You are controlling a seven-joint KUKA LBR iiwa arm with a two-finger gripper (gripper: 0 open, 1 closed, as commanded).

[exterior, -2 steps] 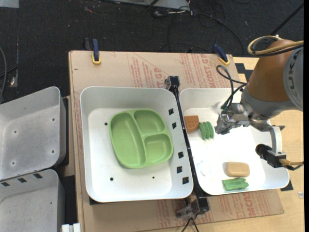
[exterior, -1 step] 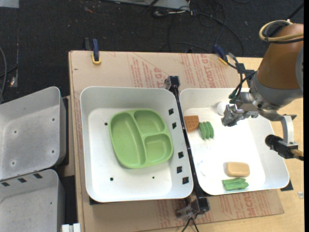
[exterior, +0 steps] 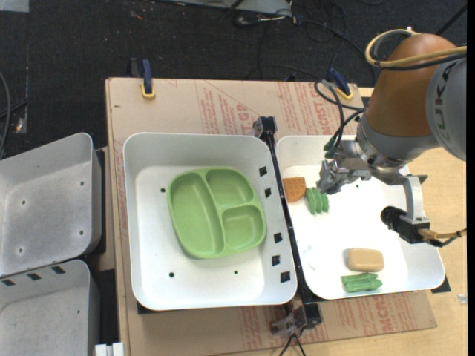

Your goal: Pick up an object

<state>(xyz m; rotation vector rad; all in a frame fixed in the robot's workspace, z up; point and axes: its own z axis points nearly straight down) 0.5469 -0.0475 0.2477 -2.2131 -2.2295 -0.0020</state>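
My gripper (exterior: 327, 184) hangs over the upper left part of the right bin (exterior: 415, 269), just above and right of a small green ridged object (exterior: 318, 201). An orange-brown piece (exterior: 295, 189) lies to the left of that, against the bin's left wall. Nearer the front of the same bin rest a tan bread-like block (exterior: 364, 259) and a green pod-shaped toy (exterior: 361, 282). The wrist and the arm's orange band hide the fingers from above.
The left bin (exterior: 148, 273) holds a light green divided plate (exterior: 217, 212). A black divider with clips runs between the two bins. Grey trays (exterior: 44, 199) lie off the bench to the left. A black cable fitting (exterior: 401, 225) hangs beside the arm over the right bin.
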